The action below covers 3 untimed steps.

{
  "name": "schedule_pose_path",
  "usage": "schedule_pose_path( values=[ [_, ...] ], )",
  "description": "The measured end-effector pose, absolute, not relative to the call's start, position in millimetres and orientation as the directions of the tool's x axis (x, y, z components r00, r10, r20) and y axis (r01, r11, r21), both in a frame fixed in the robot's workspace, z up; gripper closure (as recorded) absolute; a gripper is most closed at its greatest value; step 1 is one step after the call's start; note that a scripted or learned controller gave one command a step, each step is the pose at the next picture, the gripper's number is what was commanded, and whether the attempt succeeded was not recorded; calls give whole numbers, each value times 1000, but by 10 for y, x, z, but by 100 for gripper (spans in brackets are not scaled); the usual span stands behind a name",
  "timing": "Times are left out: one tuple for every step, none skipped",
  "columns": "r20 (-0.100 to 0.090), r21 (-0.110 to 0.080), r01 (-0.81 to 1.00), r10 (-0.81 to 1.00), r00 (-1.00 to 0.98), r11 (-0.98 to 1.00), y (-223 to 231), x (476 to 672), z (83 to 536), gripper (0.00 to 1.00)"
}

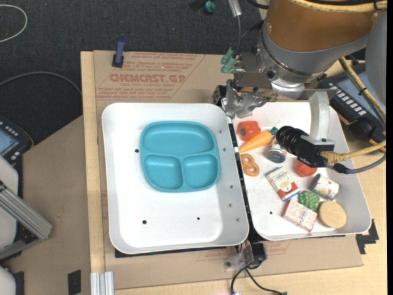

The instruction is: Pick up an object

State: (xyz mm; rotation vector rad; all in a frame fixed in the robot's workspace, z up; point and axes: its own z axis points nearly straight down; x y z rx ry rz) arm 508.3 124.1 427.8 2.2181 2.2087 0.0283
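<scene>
Several small items lay in the right bin (353, 217), and I judged the gripper (239, 103), fingers indiscernible, poised at its far-left corner near the red piece (249, 129); next came descent.

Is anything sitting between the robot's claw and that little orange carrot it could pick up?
Nothing visible blocks it. The gripper hangs over the far left corner of the right white bin. The orange toy carrot lies just nearer the camera, with a small red tomato-like toy beside it, close enough to crowd a grasp.
</scene>
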Motion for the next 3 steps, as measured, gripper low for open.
schedule_pose_path(
  values=[
    [7,11,1000,1000,-11,11,2310,5459,4955,100],
    [-7,-17,1000,1000,2,-2,2236,5415,2843,100],
    [8,14,1000,1000,-2,2,2030,4888,4257,100]
  ],
)
